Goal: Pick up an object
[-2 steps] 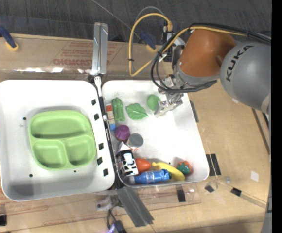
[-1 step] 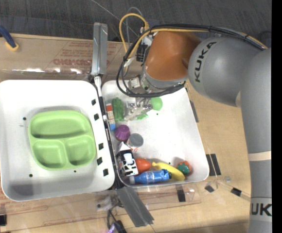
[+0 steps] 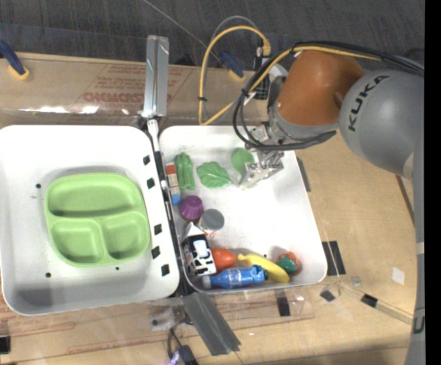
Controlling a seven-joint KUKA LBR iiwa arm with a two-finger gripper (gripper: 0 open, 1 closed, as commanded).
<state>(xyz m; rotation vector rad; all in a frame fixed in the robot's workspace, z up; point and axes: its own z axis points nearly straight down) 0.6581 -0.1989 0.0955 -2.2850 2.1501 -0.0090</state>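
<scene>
My gripper (image 3: 257, 169) hangs low over the upper middle of the right bin (image 3: 304, 211), under the orange wrist band. A small green piece (image 3: 240, 159) lies right against its left side; I cannot tell whether it is held. A leafy green toy (image 3: 214, 174) sits just left of that, and a green pickle-shaped toy (image 3: 184, 167) lies further left. Lower down are a purple piece (image 3: 191, 206) and a grey disc (image 3: 213, 220).
Along the right bin's front wall lie a black-and-white item (image 3: 198, 255), an orange-red toy (image 3: 222, 259), a blue bottle (image 3: 236, 278), a banana (image 3: 266, 267) and a red-and-green fruit (image 3: 287, 262). The left bin (image 3: 15, 173) holds a green divided tray (image 3: 96, 217). Yellow cable (image 3: 209, 59) loops behind the bins.
</scene>
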